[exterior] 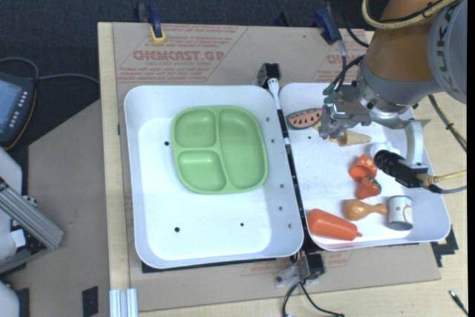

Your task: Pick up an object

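The grey arm with the orange band reaches in from the right, and its gripper (335, 122) hangs low over the far left part of the right shallow white plastic bin (438, 223). The step in hand looks like the approach: the tool is down among the toys, but nothing is seen between the jaws. Whether they stand wide or narrow cannot be told, since the wrist body covers them from above.

Just beside the gripper lie 2 candidates. A small watermelon-slice toy with a red face and dark seeds (304, 117) sits to its left, against the bin's far wall. A pale tan cone-shaped toy (355, 137) pokes out from under the tool on the near side, apparently touching or nearly touching it. Further toward the near edge lie a red-orange lumpy toy (364, 168), a tan pear-like toy (358, 209), a small silver can with a red label (401, 212) and a long orange carrot toy (332, 224).

The left shallow white plastic bin (148, 234) carries a light green plastic plate with 3 compartments (220, 149).

The next move probably calls for centring over the cone, closing squarely on it, then lifting straight up. The cone's taper could let it slip out.
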